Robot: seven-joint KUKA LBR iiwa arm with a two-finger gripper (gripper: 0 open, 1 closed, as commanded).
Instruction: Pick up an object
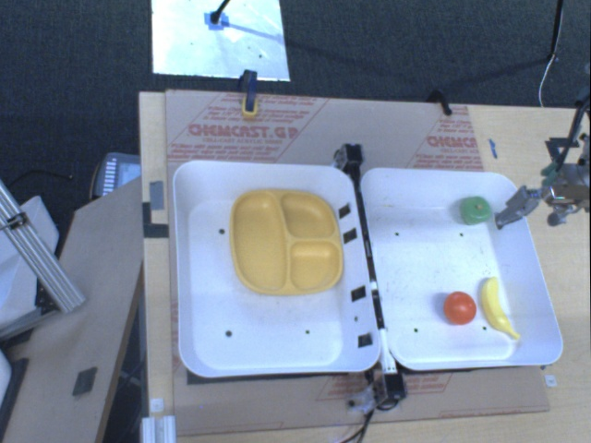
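Cut off: the arm enters at the right edge of the frame; little beyond the gripper (513,212) and some grey hardware behind it is inside the picture.
Hard to make out: the gripper reads as one grey tip slanting down-left over the right bin's upper right rim; separate fingers cannot be resolved.
Gripper state: I cannot tell how wide it stands; nothing is visibly held by it.
Gripper contact: its tip lies just beside the green object (476,210), to that object's right; whether they touch is unclear.
Green object: small, rounded, in the upper right corner of the right bin (416,192); its exact kind is too small to tell.
Red object (459,308): round, tomato-like, in the lower right part of the right bin.
Banana (497,308): yellow, lying just right of the red object, near the bin's right wall, well apart from the gripper.
Left bin (199,247): white, shallow, beside the right bin, the two meeting at a dark centre strip.
Yellow tray (286,241): three compartments, resting near the middle of the left bin.
Bench board (305,127): brown sheet with red lettering under both bins; the lettering is partly covered.
Yellow clamp (249,100): on the board's far edge.
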